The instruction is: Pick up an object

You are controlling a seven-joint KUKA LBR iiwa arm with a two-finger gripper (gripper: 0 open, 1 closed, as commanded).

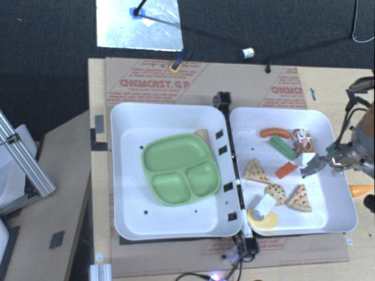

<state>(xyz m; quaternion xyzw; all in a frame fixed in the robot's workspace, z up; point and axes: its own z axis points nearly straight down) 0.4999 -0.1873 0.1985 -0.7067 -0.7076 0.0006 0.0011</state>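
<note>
Camera view from above shows two white bins side by side on the tabletop (146, 81): the left bin (126, 157) holds a green divided plate (179, 170), and the right bin (337, 206) holds toy food, including a sausage (275, 132), a green stick (283, 148), a red piece (286, 170), two pizza slices (256, 172), a cookie (275, 192) and a yellow round piece (263, 220). The gripper (312, 167) sits low over the right bin's right side, just beside the red piece, and whether its fingers are spread or pressed together cannot be told.
</note>
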